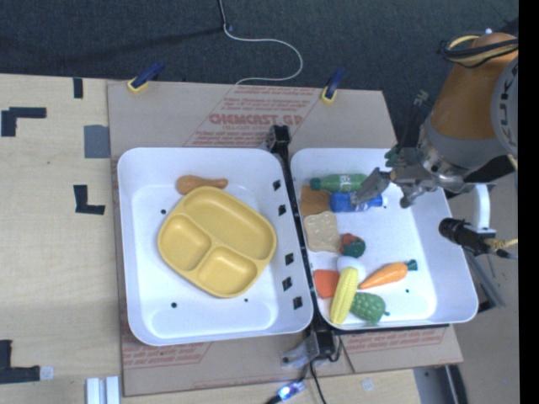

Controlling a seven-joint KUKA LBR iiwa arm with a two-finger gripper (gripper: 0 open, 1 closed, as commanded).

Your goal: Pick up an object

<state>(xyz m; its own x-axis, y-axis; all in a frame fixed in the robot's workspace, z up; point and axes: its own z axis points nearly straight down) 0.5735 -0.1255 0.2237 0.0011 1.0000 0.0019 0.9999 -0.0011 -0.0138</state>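
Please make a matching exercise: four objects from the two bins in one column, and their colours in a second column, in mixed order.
Objects:
1. divided plate
2. carrot
3. bottle
4. broccoli

Colours:
A. orange with a green top
B. dark green, bumpy
C. yellow
D. green with a white label

Pairs: 1-C, 2-A, 3-D, 4-B

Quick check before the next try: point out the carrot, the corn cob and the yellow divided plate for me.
carrot (386, 275), camera view, middle of its orange body.
corn cob (344, 295), camera view, middle of the yellow cob.
yellow divided plate (253, 217), camera view, on its raised right rim.
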